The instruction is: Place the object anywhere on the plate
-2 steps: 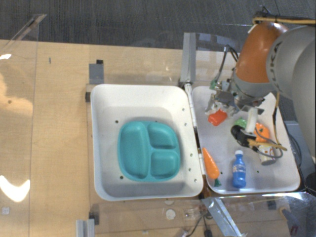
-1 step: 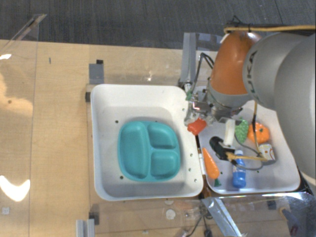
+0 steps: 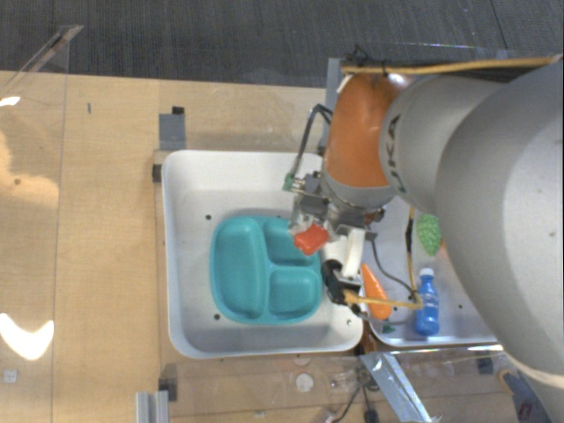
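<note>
Over the teal plate's right rim, the end effector grasps a red object.

plate lies in the left bin; bottle in the right bin.

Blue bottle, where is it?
The blue bottle stands in the right bin, near the front edge, beside the orange carrot.
</note>
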`<move>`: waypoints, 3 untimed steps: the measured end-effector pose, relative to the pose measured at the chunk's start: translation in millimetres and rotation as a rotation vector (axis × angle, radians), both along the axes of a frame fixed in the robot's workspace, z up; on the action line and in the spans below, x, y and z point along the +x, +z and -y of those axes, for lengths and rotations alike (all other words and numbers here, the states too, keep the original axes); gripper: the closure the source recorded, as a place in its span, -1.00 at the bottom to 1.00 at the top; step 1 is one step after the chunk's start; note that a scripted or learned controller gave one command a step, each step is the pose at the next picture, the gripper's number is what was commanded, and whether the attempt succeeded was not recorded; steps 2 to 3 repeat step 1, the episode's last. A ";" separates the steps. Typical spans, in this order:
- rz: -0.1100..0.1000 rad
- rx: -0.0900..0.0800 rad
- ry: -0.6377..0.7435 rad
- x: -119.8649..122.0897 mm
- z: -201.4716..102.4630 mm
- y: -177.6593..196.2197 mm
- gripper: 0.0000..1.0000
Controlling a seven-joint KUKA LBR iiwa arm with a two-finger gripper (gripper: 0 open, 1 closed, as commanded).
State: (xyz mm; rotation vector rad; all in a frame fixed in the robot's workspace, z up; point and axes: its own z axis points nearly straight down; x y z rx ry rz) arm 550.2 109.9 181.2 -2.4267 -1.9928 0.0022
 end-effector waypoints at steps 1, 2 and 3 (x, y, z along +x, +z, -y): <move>0.000 0.000 -0.001 0.1 0.4 0.1 -1.00; 0.000 0.000 -0.001 0.1 0.4 0.1 -1.00; 0.000 0.000 -0.001 0.1 0.4 0.1 -1.00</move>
